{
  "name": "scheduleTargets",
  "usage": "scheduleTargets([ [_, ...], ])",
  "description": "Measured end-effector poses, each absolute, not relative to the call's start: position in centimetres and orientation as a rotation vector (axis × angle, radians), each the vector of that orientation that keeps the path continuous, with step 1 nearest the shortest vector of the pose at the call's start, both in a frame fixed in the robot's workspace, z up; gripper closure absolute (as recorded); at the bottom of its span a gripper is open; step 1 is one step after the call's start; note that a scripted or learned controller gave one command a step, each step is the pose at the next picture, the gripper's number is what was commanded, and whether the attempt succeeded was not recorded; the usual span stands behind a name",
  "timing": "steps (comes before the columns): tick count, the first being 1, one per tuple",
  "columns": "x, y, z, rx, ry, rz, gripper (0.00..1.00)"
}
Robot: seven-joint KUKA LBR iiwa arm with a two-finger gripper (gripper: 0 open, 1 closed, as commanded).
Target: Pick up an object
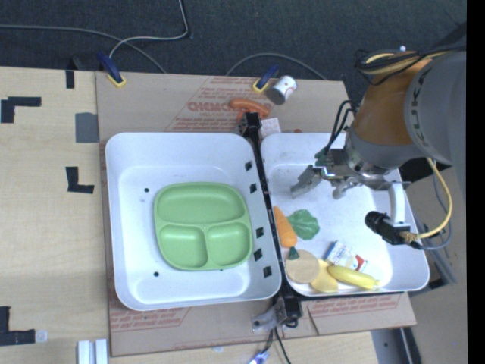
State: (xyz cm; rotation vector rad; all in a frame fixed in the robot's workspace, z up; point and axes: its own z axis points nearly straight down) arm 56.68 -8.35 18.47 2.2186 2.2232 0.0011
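Presently the gripper [322,183] hangs over the upper part of the right bin [402,279], its two fingers [303,184] spread apart and grasping nothing. The loose items lie along the bin's lower edge, below the fingers in the camera view: a carrot [284,227] against the left wall, its long axis running roughly up and down the picture; a green leaf-shaped piece [305,224] just beside it; a tan round disc [302,267]; a small red-and-white packet [345,256]; and a banana [353,277] lying nearly crosswise. The leaf and carrot are judged the nearest candidates, down and slightly left of the fingers. The left bin [121,203] holds a green divided plate [202,225], well apart from the arm.
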Motion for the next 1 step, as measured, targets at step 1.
scheduleTargets([
  [1,54.71,-9.44,13.39,2.223,2.224,-0.004,0.0],
])
